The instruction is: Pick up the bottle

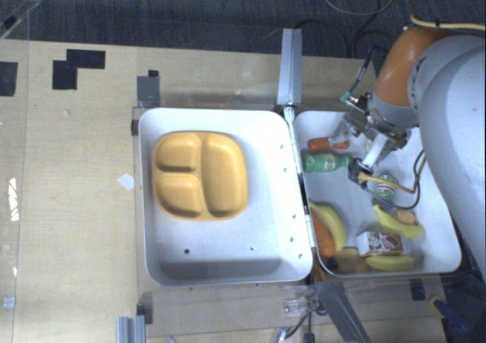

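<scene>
- The bottle [328, 162], green with a pale label, lies on its side in the right bin [357, 205], close to the wall that bin shares with the left bin [228, 250].
- My fingers [349, 136] hang over the right bin's far end, just beside the bottle and a little beyond it. A small orange-red thing [322, 144] lies between us.
- Whether my fingers are released or clenched I cannot tell. At this slant they blur into the wrist hardware.
- Nothing of the bottle shows between them, so I judge the pick not yet made. The bottle looks to be resting on the bin floor.
- What looks done is that I am over the correct bin and near the target.
- What is left, as I judge it, is to line up across the bottle's body, go down, close on it and lift it clear.
- The bananas [396, 222] and other clutter sit toward the bin's near end, apart from the bottle.
- The yellow plate [201, 174] in the left bin plays no part.
</scene>
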### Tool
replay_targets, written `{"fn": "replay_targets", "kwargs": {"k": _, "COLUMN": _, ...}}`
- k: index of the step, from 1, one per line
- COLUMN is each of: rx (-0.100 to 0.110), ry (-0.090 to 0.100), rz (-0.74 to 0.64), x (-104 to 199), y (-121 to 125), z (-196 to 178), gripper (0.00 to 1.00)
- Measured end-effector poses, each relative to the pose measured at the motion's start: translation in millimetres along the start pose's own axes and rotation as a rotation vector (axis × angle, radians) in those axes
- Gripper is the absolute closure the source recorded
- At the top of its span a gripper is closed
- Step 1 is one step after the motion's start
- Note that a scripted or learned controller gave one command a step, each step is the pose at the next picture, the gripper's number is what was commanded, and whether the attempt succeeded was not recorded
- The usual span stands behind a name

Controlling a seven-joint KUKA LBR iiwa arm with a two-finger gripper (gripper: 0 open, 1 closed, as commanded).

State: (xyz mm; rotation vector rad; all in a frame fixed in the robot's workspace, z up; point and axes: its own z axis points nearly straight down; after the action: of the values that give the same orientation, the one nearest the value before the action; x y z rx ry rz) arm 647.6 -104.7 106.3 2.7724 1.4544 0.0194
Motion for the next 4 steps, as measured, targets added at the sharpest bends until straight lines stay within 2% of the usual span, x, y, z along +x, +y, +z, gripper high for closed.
{"fn": "replay_targets", "kwargs": {"k": 1, "rx": 0.008, "ry": -0.001, "rz": -0.062, "x": -9, "y": -25, "z": 18, "gripper": 0.00}}
{"fn": "replay_targets", "kwargs": {"k": 2, "rx": 0.008, "ry": 0.001, "rz": 0.137, "x": -44, "y": -48, "z": 17, "gripper": 0.00}}
{"fn": "replay_targets", "kwargs": {"k": 3, "rx": 0.003, "ry": 0.006, "rz": 0.134, "x": -41, "y": -46, "z": 4, "gripper": 1.00}}
{"fn": "replay_targets", "kwargs": {"k": 4, "rx": 0.004, "ry": 0.006, "rz": 0.134, "x": -41, "y": -46, "z": 4, "gripper": 0.00}}
